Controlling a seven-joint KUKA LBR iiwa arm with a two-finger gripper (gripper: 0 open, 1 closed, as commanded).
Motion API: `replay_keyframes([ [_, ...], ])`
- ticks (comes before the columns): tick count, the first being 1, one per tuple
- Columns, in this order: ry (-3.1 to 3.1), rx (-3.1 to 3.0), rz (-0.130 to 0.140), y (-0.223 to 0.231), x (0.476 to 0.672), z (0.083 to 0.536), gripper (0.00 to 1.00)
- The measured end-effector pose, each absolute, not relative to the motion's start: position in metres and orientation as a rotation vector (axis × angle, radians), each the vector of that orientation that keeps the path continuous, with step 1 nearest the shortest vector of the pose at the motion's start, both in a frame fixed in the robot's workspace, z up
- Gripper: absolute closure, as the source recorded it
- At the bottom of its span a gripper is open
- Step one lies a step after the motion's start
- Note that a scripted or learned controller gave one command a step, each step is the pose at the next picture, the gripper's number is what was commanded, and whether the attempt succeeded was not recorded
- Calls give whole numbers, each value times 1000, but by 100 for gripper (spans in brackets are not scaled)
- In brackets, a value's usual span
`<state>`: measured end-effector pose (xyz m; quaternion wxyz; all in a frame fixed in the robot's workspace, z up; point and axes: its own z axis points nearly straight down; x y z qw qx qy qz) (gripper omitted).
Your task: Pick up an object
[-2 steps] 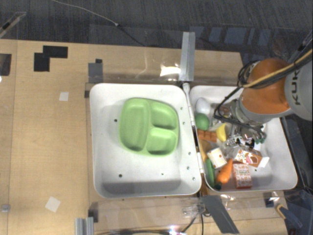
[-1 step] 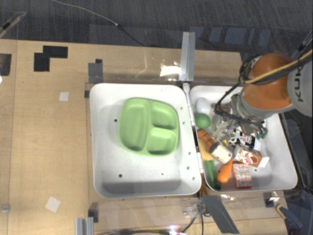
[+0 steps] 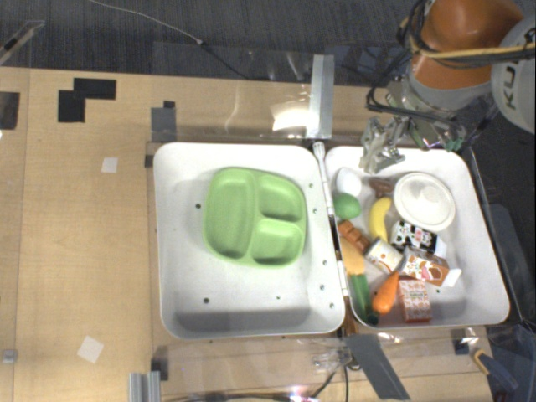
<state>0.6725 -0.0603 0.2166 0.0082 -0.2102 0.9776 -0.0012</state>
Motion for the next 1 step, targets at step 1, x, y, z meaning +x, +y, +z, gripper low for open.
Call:
replay_keyframes([
  [1, 3049, -653, -4, -60, 674, 228, 100],
])
